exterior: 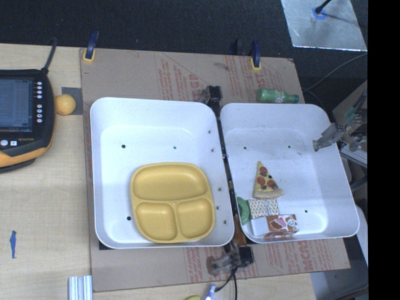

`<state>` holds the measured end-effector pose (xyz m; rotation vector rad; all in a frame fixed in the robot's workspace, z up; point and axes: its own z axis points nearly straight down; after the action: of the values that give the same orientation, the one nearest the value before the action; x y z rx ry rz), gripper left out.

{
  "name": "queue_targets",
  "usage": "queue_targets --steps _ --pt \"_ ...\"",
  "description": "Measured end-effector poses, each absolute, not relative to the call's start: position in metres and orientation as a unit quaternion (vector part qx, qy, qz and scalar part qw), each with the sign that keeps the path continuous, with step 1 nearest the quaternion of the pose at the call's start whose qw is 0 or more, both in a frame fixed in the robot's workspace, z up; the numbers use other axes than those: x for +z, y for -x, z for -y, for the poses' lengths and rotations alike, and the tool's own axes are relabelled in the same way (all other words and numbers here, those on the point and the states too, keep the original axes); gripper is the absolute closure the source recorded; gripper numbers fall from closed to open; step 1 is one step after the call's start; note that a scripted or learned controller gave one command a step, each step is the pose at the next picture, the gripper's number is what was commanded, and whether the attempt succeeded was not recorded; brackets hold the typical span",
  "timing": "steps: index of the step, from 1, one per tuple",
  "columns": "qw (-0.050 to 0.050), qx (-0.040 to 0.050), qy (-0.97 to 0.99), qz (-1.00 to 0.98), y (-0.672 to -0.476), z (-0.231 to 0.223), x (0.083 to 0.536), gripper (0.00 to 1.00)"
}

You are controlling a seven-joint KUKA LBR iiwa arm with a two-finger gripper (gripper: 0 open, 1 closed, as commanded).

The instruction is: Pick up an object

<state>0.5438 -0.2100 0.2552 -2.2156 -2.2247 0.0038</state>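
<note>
In the right bin (300, 127) a toy pizza slice (265, 182) lies near the middle. Just below it lie a small patterned packet (264, 207) and a flat red-and-white packet (280, 224), with a green item (243, 210) against the bin's left wall. A yellow divided plate (173, 201) rests in the left bin (150, 120). My gripper (325, 140) reaches in from the right over the right bin's right edge, well apart from the pizza slice and with nothing seen in it.
A green toy bottle (277, 95) lies on the cardboard behind the right bin. An orange ball (65, 104) and a teach pendant (19, 120) sit at the far left. Blue clamps (255, 50) hold the cardboard's back edge.
</note>
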Motion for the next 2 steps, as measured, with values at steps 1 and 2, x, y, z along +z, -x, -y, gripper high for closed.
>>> queue_targets --steps 1,2 --pt "0.002 0.0017 0.705 0.71 -0.522 0.133 0.143 0.0" --pt "0.002 0.0018 0.705 0.709 -0.537 0.094 0.091 0.0"
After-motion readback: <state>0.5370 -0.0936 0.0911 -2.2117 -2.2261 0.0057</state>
